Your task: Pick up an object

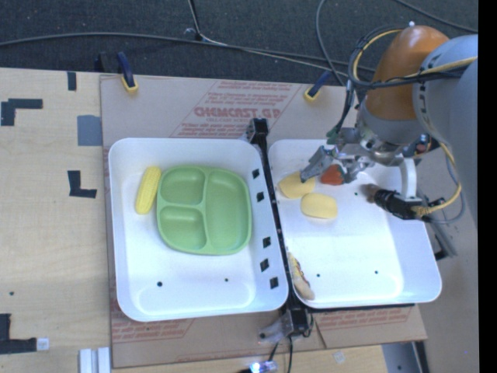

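Two yellow pieces (309,196) lie under my gripper (330,168) in the right bin (404,286); whether it has closed I cannot tell. I'd centre squarely over one before lifting.

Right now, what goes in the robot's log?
phase: reaching | gripper: over right bin, at red object | nearby: two yellow pieces | grasp: unconfirmed
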You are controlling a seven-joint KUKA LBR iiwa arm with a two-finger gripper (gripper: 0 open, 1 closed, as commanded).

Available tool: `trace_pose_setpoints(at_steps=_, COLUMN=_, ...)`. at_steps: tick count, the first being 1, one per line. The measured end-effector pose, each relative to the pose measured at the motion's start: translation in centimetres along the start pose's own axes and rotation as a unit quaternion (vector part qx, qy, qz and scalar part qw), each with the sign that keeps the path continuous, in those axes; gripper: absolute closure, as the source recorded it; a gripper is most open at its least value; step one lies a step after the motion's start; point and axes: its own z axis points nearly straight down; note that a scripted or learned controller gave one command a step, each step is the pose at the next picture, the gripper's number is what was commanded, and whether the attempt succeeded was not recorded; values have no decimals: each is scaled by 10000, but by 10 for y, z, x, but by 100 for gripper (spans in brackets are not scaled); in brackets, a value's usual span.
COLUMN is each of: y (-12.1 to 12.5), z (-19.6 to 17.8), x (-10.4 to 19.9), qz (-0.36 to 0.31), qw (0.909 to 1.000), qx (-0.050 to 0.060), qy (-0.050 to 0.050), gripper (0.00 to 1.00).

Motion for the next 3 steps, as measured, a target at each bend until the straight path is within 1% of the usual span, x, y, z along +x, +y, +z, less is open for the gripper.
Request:
trace_pose_setpoints(at_steps=1, y=3, z=-9, x=0, qz=-15, qw=10000, qx=-72, qy=-8, gripper=0)
trace_pose_setpoints(at_steps=2, y=-6, z=51, x=1, qz=-11, qw=10000, qx=-47, qy=-12, gripper=0)
trace_pose_setpoints(at_steps=3, y=-4, z=100, x=0, qz=-16, qw=9999, qx=-101, qy=-33, gripper=0)
